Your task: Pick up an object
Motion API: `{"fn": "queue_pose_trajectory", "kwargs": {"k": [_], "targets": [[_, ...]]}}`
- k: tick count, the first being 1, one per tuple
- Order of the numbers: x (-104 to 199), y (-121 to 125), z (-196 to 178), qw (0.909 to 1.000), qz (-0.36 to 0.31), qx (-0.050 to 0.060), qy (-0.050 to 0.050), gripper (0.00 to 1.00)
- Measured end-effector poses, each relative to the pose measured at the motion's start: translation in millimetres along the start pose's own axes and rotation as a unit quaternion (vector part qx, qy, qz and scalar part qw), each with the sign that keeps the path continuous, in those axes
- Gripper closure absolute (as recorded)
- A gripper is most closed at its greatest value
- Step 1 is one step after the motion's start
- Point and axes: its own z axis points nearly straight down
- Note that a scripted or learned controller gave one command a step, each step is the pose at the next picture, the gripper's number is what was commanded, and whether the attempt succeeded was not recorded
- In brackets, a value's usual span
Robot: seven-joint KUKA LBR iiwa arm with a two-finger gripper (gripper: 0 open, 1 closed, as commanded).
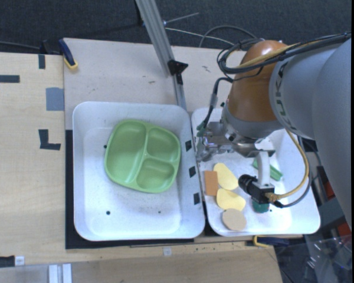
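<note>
Food pieces [227,188] lying loose in the right bin [301,217]: two yellow ones, a tan round one [234,219], an orange block [210,183], clustered near the bin's left wall. Green divided plate [143,155] sitting alone in the left bin [85,175]. Gripper [207,146] hanging low over the right bin just above the orange block, probably lining up for a grab. Cannot tell the gripper's opening; nothing seen in it.
</note>
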Motion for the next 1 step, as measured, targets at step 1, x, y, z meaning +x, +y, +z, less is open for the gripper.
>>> {"fn": "queue_pose_trajectory", "kwargs": {"k": [1], "targets": [[55.2,15.1,8.7,1.0000,0.000,0.001,0.000,1.00]]}}
